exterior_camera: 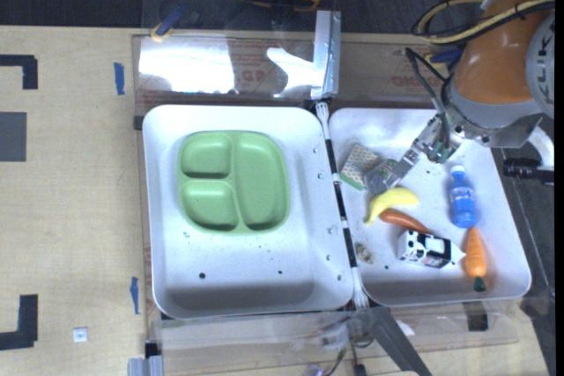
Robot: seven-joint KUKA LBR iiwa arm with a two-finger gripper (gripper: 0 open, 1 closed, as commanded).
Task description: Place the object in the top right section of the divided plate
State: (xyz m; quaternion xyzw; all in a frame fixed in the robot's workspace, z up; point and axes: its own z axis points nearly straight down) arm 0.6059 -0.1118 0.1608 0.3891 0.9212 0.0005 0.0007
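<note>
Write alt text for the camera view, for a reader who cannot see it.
A robot arm's claw reaches down into the right white bin, just above a banana, among a blue bottle, a carrot and a few small items. In the left white bin lies a green divided plate with nothing in its sections.

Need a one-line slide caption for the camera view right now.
Gripper low in the right bin beside the banana; green plate waits in the left bin.
</note>
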